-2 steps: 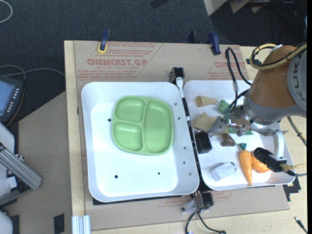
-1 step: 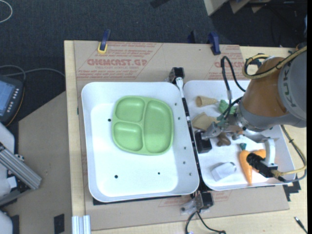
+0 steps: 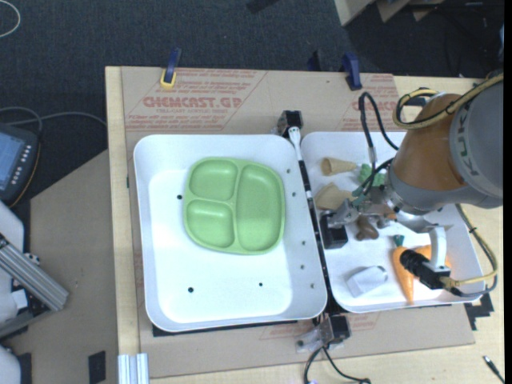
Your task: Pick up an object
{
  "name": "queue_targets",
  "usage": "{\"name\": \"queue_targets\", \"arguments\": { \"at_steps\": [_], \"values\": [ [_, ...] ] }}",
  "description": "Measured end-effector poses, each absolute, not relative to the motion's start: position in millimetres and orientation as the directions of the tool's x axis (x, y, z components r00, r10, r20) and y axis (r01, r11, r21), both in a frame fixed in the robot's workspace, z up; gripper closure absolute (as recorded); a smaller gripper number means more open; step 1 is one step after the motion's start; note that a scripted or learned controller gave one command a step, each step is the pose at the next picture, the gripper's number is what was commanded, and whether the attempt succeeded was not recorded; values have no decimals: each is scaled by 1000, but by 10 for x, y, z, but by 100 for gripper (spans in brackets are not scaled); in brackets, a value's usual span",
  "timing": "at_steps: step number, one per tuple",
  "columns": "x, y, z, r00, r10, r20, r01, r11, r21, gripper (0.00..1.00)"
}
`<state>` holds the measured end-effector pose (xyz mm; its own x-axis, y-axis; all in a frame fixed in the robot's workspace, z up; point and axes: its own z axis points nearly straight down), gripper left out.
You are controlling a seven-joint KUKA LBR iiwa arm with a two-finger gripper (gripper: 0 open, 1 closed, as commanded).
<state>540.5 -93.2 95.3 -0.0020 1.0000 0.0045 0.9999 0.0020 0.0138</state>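
- While the arm (image 3: 448, 162) is reaching into the right bin (image 3: 464, 294), the end effector (image 3: 356, 214) is hanging low over a cluster of small objects near the divider between the bins; whether it is grasping anything cannot be told.
- A brown lump (image 3: 368, 229) is lying right at the end effector, a tan piece (image 3: 328, 196) just left of it, and a cone (image 3: 338, 166) further toward the back of the bin.
- An orange carrot (image 3: 404, 272) and a grey block (image 3: 366, 281) are sitting nearer the front of the bin than the end effector.
- These are looking like light, stiff plastic toys, probably slippery; pinching across the narrow middle is likely working best.
- A green tray (image 3: 236, 206) is resting in the left bin (image 3: 160, 278), well apart from the end effector.
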Motion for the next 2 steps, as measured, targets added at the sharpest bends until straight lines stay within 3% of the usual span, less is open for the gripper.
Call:
{"name": "queue_targets", "arguments": {
  "at_steps": [1, 2],
  "values": [
    [5466, -888, 1118, -6, 1000, 10, 999, 5, 32, 100],
    [5576, -931, 1671, -1, 1000, -2, 1000, 1, 7, 100]
  ]
}}
